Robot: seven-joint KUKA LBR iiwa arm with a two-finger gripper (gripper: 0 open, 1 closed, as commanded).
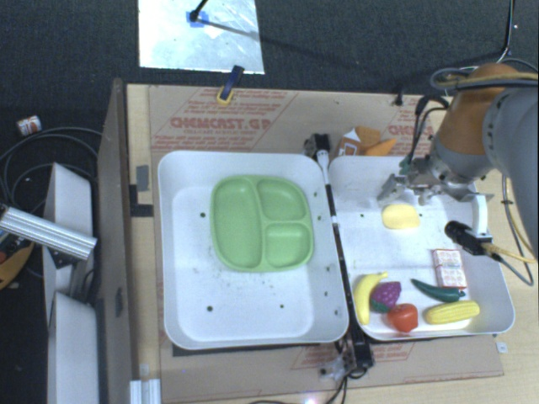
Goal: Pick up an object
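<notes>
Worktop (253,120): brown board under 2 white bins, lying slantwise across the middle of the frame.
Writing: red "CHEMCAST GP" printed on the board above the left bin; more red print at the right and bottom edges, too small to read.
Floor (67,40): dark carpet around the worktop; a shiny sheet (200,23) at upper centre, black cables (42,175) at left.
Left side: white boxes (72,225) and a grey metal bar (46,232) at the left edge of the frame.
Left bin (189,310): holds a green 3-part plate (259,224), centre of the frame.
Right bin (497,305): holds the toy foods, lower right of the frame.
Lemon (402,217): yellow, alone in the upper middle of the right bin, just below the gripper.
Lower row: banana (366,291), purple grapes (387,294), tomato (403,317), green pepper (438,290), corn (452,312), close together.
Carton (449,268): small, red and white, print unreadable, above the corn.
Arm (493,124): grey with an orange band, upper right of the frame.
Gripper (410,188): over the top of the right bin.
Fingers: cannot tell whether released or clenched; nothing seen between them.
</notes>
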